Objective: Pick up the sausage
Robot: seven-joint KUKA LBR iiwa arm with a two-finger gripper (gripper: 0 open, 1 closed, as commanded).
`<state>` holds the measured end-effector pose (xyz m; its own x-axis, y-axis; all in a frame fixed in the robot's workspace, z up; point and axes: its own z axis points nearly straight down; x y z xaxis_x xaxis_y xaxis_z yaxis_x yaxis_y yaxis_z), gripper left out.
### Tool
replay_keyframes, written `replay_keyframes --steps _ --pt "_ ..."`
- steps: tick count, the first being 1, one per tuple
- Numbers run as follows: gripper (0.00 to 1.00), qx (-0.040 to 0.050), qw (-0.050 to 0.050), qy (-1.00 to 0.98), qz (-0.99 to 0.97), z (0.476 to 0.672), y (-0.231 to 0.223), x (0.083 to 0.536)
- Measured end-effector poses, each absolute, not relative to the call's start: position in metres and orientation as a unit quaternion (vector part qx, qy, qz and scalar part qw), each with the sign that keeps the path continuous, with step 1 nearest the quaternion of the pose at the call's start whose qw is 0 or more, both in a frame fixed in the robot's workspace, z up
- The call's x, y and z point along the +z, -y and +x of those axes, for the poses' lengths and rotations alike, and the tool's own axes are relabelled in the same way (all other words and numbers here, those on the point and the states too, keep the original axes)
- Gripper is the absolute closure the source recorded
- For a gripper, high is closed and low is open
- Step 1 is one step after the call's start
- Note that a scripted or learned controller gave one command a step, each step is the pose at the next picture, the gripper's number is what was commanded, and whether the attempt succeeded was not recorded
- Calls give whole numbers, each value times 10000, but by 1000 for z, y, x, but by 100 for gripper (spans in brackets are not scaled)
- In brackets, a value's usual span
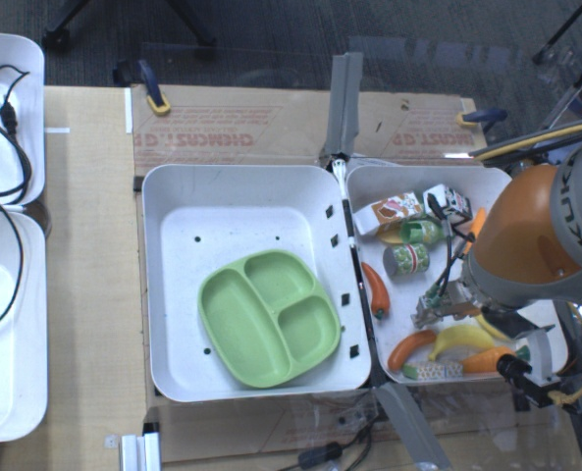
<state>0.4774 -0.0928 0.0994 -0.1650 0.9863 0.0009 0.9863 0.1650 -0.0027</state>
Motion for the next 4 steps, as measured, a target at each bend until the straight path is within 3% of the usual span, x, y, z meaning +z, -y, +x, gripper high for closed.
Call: replay_keyframes --steps 1,2,3,4 --pt "0 7 15 7635 -6458 477 93 99" --pt "0 4 10 8527 -5223 477 98 91" --pt "100 1 7 8517 -5241 478 99 100" --pt "100 4 -3 8582 -5133 478 63 191"
